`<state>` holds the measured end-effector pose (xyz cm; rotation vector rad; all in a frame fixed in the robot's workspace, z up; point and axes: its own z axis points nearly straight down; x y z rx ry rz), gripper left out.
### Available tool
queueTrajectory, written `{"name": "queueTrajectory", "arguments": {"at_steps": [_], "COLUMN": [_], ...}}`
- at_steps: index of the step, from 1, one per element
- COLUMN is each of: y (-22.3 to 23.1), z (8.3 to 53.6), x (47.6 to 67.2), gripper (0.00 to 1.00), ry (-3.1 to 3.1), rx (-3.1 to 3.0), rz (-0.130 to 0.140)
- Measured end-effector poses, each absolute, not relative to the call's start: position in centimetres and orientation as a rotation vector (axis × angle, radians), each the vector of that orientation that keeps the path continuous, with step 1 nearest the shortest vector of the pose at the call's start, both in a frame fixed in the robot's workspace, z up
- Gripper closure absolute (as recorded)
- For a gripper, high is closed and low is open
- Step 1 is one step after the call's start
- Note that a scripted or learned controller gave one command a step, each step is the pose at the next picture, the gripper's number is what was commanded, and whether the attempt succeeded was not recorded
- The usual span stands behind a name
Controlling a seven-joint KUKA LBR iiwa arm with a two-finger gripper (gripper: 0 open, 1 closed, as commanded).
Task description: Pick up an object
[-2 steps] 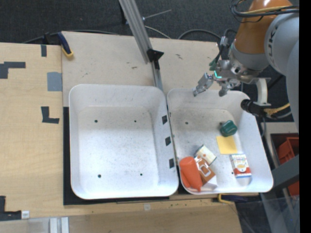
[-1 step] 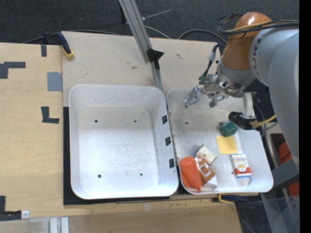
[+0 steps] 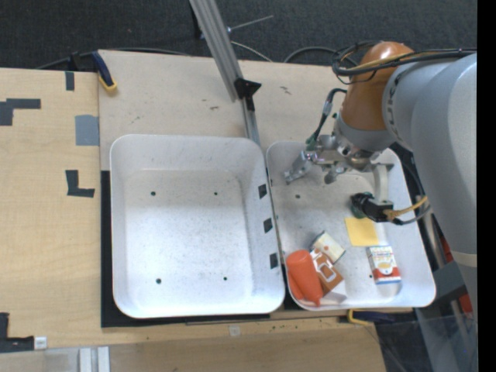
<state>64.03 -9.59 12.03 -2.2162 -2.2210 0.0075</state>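
the hand hangs low over the far end of the bin under it, its two metal fingers spread apart with nothing between them. it looks to be poised for a reach and has hold of nothing. the floor of the bin straight below the hand is bare speckled white, so a close here would likely catch nothing.

everything worth picking lies at the opposite end of that same bin, well apart from the hand and toward the view's bottom edge. an orange piece, rounded and tapering, smooth like soft plastic or rubber, sits furthest across from the hand, pressed into the corner against the wall. a small printed box of brown and white card is touching it and tilted, perhaps leaning on it. nearer the arm's side lies a yellow square, flat and matte, thin enough that the fingers would probably struggle to get under it. beyond that, further from the hand, is a white carton with red and blue print, lying flat and apart from the rest.

the carton seems the easiest grasp: firm, straight-sided, with free space around it. the orange piece and the box crowd each other and the wall.

the second bin, on the far side of the hand from the arm, is a shallow white tray with rounded corners and the same peppered floor. both rest on a pale wooden counter.
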Motion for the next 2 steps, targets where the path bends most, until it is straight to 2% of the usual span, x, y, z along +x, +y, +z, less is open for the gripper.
{"name": "queueTrajectory", "arguments": {"at_steps": [1,2], "y": [-9.5,-9.4], "z": [8.7,9.8], "x": [64.0,64.0], "gripper": [0.0,1.0], "ry": [-2.223,-2.225], "rx": [-2.218,-2.217], "rz": [0.005,0.004]}}
